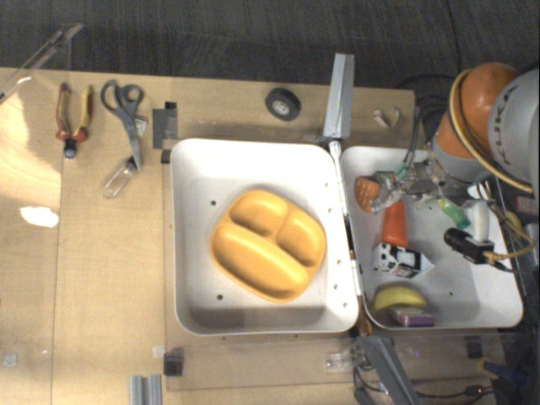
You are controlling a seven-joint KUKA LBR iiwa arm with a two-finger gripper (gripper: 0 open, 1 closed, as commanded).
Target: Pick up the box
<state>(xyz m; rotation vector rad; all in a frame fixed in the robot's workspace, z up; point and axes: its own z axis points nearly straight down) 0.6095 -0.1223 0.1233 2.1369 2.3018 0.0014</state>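
A small black-and-white box (396, 261) lies flat in the right bin (498, 306), just below an orange carrot-shaped piece (395, 224). A flat purple box-like piece (411, 317) rests at the bin's front edge against a yellow rounded fruit (398, 298). My gripper (396, 184) hangs over the back left of the right bin, above the carrot's top end and beside an orange-red lumpy piece (367, 192). It is well behind the black-and-white box and nothing shows in its grasp.
The left bin (194, 226) holds a large yellow bun-shaped object (267, 245). A green piece (456, 215) and a white cylinder (479, 219) lie at the right bin's right side. Scissors (126, 116), pliers (72, 116) and a tape roll (283, 104) lie on the bench behind.
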